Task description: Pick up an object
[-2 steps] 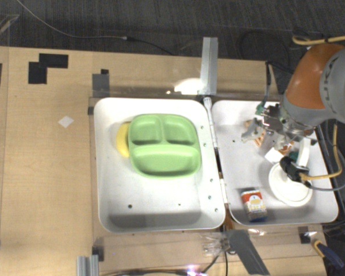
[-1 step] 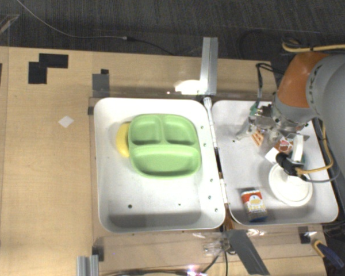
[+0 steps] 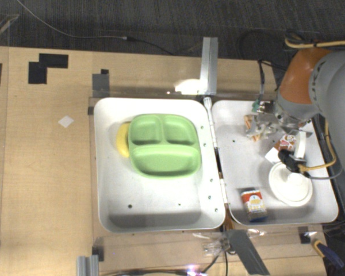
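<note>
My gripper (image 3: 257, 126) hangs low over the far part of the right bin (image 3: 241, 171), reaching in from the right under the orange-banded wrist. A small box with a red and white label (image 3: 253, 204) lies near the bin's front edge. A white round bowl (image 3: 289, 184) sits at the front right. A small red and white item (image 3: 287, 142) lies just right of the gripper, partly covered by the arm. In the left bin (image 3: 112, 200) a green divided plate (image 3: 163, 144) rests over a yellow object (image 3: 122, 140) that peeks out at its left.
A metal post (image 3: 209, 68) stands behind the seam between the bins. Cables (image 3: 310, 168) trail from the wrist over the right bin's right side. The wooden bench (image 3: 40, 171) stretches to the left.
</note>
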{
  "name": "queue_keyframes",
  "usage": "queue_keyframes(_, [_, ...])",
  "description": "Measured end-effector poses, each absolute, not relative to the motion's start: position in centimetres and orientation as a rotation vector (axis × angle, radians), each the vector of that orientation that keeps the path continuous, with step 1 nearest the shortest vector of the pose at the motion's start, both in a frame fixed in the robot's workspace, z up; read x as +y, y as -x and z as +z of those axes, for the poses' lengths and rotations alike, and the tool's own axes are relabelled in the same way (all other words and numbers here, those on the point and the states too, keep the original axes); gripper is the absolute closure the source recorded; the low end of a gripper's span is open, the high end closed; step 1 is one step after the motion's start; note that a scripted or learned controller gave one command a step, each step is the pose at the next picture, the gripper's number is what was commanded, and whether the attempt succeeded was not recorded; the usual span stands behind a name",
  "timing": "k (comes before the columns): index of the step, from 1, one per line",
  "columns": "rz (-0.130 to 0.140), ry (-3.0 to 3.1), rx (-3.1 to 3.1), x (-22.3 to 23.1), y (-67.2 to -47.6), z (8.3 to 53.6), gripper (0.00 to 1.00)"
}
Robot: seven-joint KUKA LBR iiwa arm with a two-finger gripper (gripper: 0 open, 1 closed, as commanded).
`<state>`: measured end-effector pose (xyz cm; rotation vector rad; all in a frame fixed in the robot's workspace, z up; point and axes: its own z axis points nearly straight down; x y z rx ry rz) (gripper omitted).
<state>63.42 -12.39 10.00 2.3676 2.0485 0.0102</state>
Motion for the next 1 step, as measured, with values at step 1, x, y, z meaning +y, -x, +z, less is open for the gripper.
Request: queue_keyframes(1, [0.008, -2.38, 2.046, -3.66, -64.7, 18.66, 1.0])
